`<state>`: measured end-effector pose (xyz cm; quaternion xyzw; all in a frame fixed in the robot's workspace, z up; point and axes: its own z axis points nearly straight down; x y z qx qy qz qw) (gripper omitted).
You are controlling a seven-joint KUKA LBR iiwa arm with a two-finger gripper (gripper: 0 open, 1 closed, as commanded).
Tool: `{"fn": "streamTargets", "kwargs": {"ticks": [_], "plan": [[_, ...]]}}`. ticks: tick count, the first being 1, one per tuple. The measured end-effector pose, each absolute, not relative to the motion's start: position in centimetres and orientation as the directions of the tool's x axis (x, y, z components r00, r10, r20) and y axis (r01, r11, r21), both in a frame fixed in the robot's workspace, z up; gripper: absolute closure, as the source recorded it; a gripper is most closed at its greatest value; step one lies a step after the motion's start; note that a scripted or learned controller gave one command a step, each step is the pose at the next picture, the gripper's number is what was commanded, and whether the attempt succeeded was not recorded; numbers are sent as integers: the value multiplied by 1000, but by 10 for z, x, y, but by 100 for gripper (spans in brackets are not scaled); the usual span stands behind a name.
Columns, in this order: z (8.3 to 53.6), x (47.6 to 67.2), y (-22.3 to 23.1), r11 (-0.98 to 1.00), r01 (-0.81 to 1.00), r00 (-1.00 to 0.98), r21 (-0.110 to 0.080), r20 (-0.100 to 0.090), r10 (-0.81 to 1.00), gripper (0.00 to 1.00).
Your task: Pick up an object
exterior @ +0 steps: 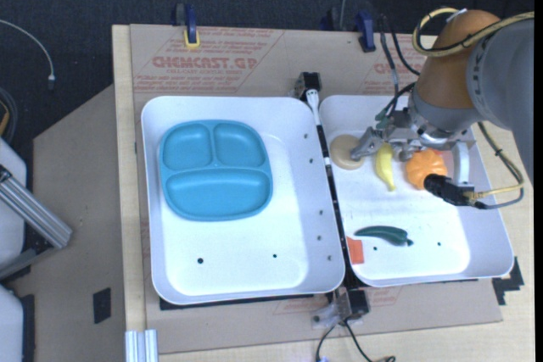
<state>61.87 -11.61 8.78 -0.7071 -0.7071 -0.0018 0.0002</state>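
Green pepper [383, 235] below end effector [399, 142]

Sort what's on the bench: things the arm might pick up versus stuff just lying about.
Candidates for picking, all in the right bin:
- yellow banana, nearest the pincer
- orange fruit
- tan round piece
- dark green pepper
- small red piece

Lying about:
- blue divided plate in the left bin

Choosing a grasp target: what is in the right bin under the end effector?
Below the end effector in the right bin: a yellow banana, an orange fruit, a tan disc. The arm covers the bin's back corner.
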Motion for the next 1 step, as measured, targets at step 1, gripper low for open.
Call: {"fn": "streamTargets", "kwargs": {"ticks": [1], "plan": [[102,621,-116,0,1000,0,12,2,1000,100]]}}
